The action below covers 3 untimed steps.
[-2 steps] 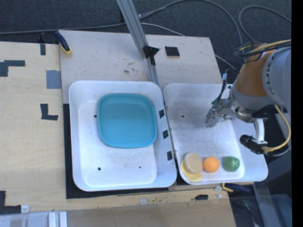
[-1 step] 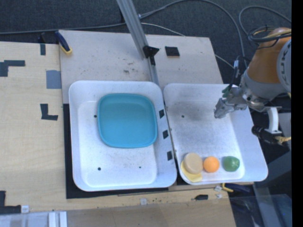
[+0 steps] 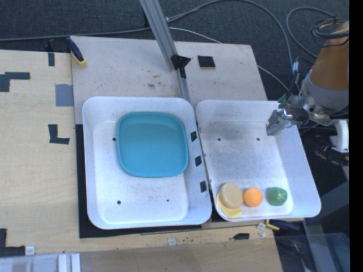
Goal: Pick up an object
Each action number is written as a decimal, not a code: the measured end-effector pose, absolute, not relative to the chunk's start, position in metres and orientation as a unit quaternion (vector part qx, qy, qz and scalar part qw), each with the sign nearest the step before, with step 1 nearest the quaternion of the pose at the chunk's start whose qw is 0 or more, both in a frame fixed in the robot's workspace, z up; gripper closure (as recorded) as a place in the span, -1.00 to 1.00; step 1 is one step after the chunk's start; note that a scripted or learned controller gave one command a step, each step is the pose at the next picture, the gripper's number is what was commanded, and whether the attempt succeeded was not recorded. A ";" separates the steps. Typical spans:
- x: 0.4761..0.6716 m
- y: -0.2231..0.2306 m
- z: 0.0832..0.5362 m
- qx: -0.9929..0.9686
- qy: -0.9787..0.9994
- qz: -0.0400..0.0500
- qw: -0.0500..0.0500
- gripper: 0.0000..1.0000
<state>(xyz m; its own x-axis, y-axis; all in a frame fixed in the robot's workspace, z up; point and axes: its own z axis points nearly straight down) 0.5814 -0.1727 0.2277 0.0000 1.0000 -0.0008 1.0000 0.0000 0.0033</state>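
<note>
Along the near edge of the right bin (image 3: 244, 146) lie three small objects in a row: a tan round piece (image 3: 231, 195) resting on a yellow piece (image 3: 228, 209), an orange ball (image 3: 253, 197) and a green ball (image 3: 277, 196). My gripper (image 3: 274, 123) hangs over the right bin's far right side, well above and apart from those objects. Nothing shows between its fingers.
The left bin (image 3: 102, 169) holds a blue square plate (image 3: 152, 144). A slanted metal pole (image 3: 164, 33) rises behind the bins. Cables (image 3: 244, 7) trail over the dark floor at the back. Wooden bench lies to the left.
</note>
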 end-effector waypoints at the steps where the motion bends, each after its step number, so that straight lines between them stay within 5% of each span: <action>1: 0.582 -0.173 0.252 0.707 0.707 0.000 0.001 1.00; 3: 0.607 -0.076 0.231 0.706 0.708 0.000 -0.001 1.00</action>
